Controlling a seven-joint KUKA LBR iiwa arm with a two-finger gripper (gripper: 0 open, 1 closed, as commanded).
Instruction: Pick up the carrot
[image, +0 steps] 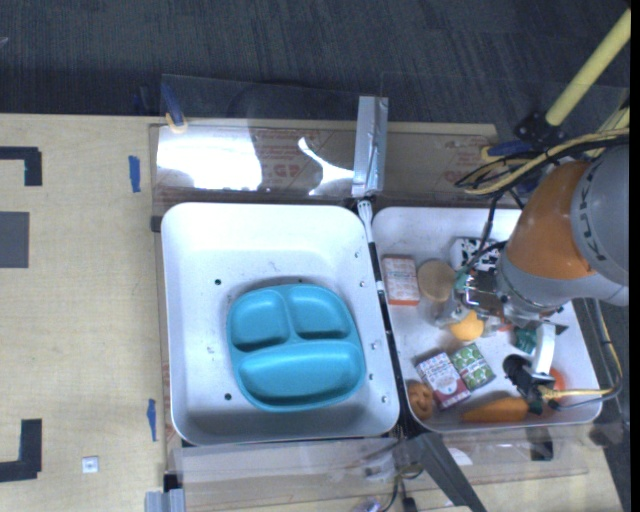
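Down in the right-hand shallow white bin (400, 225), my two-finger gripper (478, 300) hung over the middle of the clutter, just beside a small yellow rounded fruit-like piece (465, 326) and a tan round-topped jar (436, 279); whether it was apart or together I could not tell, since my own grey wrist with its orange band (545, 235) covered much of it. The long orange carrot (492, 409) lay flat along the near wall of that same bin, well apart from me, its thick end towards a brown lumpy pastry (421, 400). Between us sat a small red printed packet (441, 377) and a green printed packet (471, 364) (side by side, touching). In the left white bin (190, 240) rested a blue plastic divided tray (295, 345)
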